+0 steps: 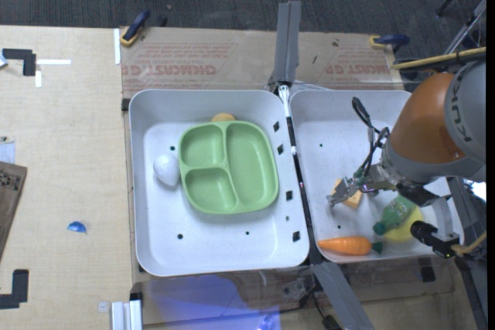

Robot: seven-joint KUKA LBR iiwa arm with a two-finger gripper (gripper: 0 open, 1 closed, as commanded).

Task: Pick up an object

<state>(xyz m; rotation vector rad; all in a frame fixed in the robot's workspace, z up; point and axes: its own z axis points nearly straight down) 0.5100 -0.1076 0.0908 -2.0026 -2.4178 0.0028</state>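
Gripper (pixel 340 194) sits low in the right bin (pixel 325 127), fingers spread narrowly beside a small yellow wedge (pixel 353 199) at its 3 o'clock. Wedge looks light, stiff, probably plastic; pinch its flat sides.

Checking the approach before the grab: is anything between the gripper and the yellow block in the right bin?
Nothing visible. The gripper is right at the yellow block in the right bin. The carrot and green-yellow toy lie off to the side, out of the path.
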